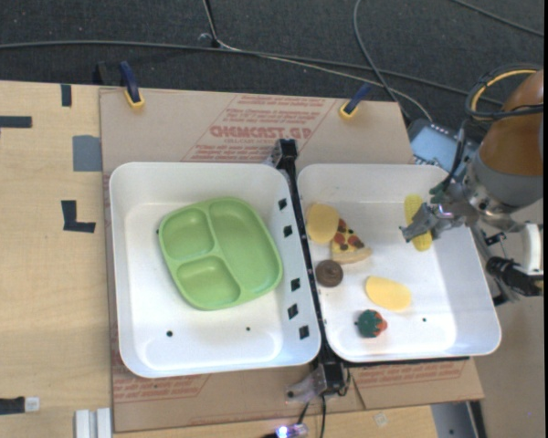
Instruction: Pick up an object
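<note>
Red "CHEMCAST GP" lettering marks the brown board (pixel 256 130) behind both bins (pixel 128 245).

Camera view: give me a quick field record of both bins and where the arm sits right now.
left bin: green divided plate
right bin: yellow round piece, pizza slice, brown disc, yellow oval, red-and-green toy, yellow piece by the gripper
gripper: over the right bin's far right side, at the yellow piece
grasp: cannot tell
arm: enters from the right

One fixed overhead camera looks slantwise down on both bins (pixel 128 245).
</note>
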Controlling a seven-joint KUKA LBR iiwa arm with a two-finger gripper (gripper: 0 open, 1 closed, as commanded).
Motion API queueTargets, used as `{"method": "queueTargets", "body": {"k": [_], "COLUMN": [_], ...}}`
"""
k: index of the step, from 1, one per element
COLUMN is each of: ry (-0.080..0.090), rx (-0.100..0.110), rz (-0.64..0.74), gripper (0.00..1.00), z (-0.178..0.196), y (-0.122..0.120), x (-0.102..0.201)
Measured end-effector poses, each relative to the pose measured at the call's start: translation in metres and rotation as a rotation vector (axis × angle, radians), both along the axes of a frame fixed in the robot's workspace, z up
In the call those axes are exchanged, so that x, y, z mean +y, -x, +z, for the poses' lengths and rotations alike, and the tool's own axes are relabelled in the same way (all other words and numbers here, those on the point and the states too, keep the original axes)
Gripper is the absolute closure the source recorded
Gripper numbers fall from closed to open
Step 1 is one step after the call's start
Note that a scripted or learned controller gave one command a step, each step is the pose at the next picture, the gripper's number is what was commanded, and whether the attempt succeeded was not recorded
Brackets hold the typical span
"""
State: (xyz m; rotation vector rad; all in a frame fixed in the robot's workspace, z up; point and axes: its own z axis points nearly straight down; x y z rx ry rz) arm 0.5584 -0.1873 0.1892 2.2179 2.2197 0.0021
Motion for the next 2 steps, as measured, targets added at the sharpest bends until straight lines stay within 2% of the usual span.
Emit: {"method": "queueTargets", "body": {"k": [1, 2], "ry": [-0.001, -0.002], "rx": [0.002, 0.004], "rz": [0.000, 0.005], "gripper": [1.00, 1.00], "z": [0.027, 0.019], "y": [-0.001, -0.010], "x": [0.000, 0.057]}}
